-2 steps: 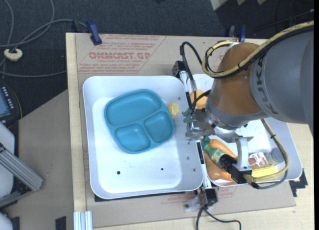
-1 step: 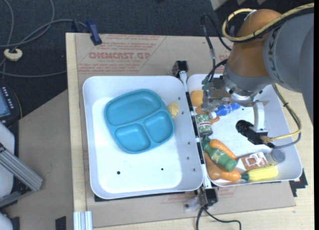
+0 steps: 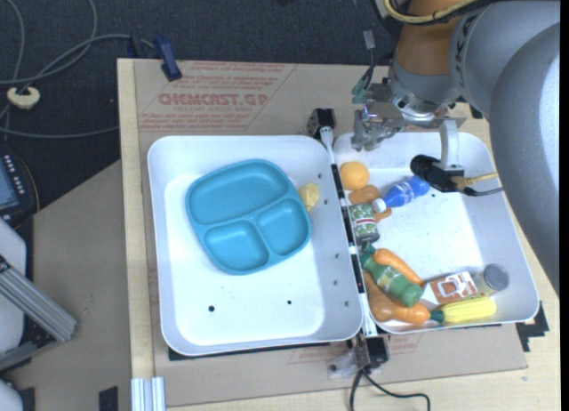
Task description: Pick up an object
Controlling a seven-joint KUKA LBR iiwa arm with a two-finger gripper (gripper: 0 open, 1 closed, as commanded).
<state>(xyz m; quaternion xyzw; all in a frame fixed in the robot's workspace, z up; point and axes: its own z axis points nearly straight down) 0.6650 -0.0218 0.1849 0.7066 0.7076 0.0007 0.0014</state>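
My gripper (image 3: 373, 133) hangs over the far left corner of the right bin (image 3: 511, 249), open, with nothing between its fingers. Just below it in that bin lies an orange ball (image 3: 354, 174). A blue bottle (image 3: 404, 193) lies to the right of the ball and a green can (image 3: 363, 221) nearer the front. Along the bin's front lie a green and orange bottle (image 3: 396, 280), an orange piece (image 3: 400, 313), a yellow corn cob (image 3: 468, 310), a red and white box (image 3: 453, 287) and a grey cap (image 3: 494, 276).
The left bin (image 3: 169, 249) holds a blue divided plate (image 3: 249, 215) and a small yellow piece (image 3: 308, 195) by its right wall. The wall between the bins (image 3: 342, 240) runs just left of the gripper. The arm's grey body fills the upper right.
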